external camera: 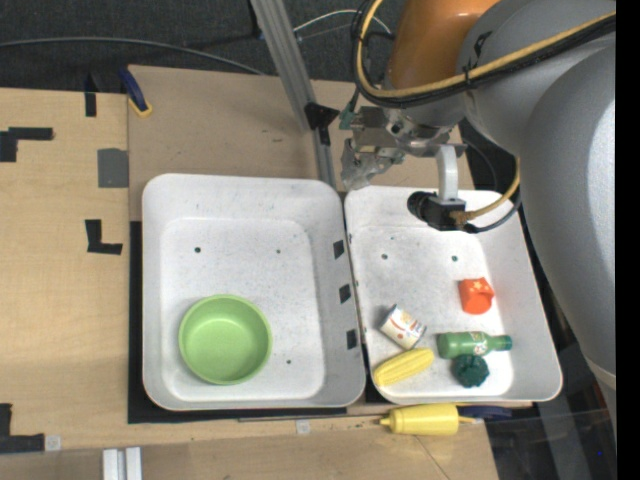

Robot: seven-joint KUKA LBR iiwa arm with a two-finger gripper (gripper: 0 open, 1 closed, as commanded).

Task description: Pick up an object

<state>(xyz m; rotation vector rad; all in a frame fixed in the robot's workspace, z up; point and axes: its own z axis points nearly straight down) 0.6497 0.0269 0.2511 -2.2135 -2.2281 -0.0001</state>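
My gripper (362, 168) hangs over the far end of the ridge between the two bins, high above the objects, with nothing visibly in it. The right bin (400, 218) holds a small orange-red piece (476, 295), a white can on its side (403, 326), a green bottle lying flat (473, 345), a yellow corn cob (403, 367) and a dark green lump (470, 370), all clustered near its front right. A light green bowl (225, 339) rests in the front left corner of the left bin (240, 208).
A yellow bottle (425, 420) lies on the bench just outside the right bin's front edge. A grey slanted pole (285, 48) rises behind the bins. The big grey arm (560, 98) covers the right side, with a black fitting (435, 208) over the right bin's far edge.
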